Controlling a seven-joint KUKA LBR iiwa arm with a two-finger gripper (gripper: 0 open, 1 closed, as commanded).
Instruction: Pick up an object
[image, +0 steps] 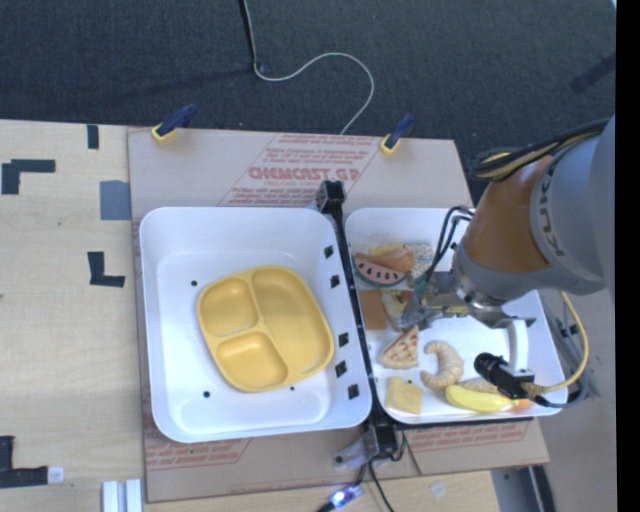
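Observation:
The right bin (455, 424) holds several toy foods: a watermelon slice (375, 268), a brown bread piece (373, 310), a waffle-like pizza wedge (402, 350), a curled shrimp (441, 364), a cheese cube (404, 396) and a banana (477, 399). My gripper (418, 306) is low in this bin, just right of the bread piece and above the pizza wedge. Its fingers are small and dark against the clutter. The arm's orange band and grey wrist cover the bin's right half.
The left bin (180, 400) holds a yellow three-compartment plate (264, 327). A black divider clip strip (345, 300) runs between the bins. Cables and a black fitting (500, 375) hang beside the wrist over the banana. Cardboard lies under both bins.

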